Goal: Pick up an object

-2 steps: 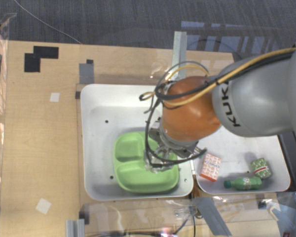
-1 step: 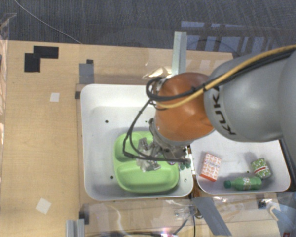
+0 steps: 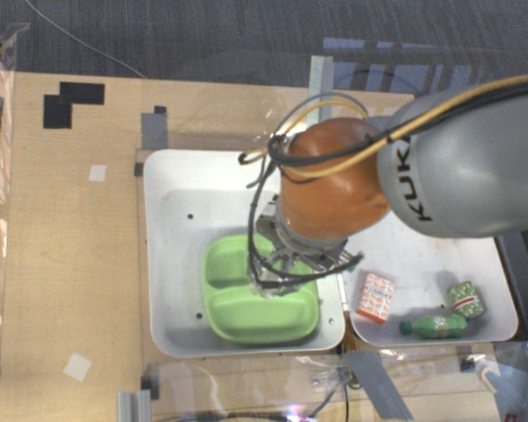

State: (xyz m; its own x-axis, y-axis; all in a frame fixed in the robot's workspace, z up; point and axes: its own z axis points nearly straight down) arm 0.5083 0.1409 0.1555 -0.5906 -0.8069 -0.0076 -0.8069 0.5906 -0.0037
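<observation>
Camera view, tool (image 3: 277,280) down over green divided tray (image 3: 255,310) in left bin (image 3: 172,236), grip state hidden by wrist

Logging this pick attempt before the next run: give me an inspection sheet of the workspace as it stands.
Surface: wooden bench bearing a left bin and a right bin.
Job's things: green tray in the left bin; red-and-white box, green bottle and small can in the right bin.
Clutter: black patches on the bench.
Pincer: low over the tray; fingers hidden.
Cables: black and yellow loops at the wrist.
Surroundings: dark floor beyond the bench.
</observation>
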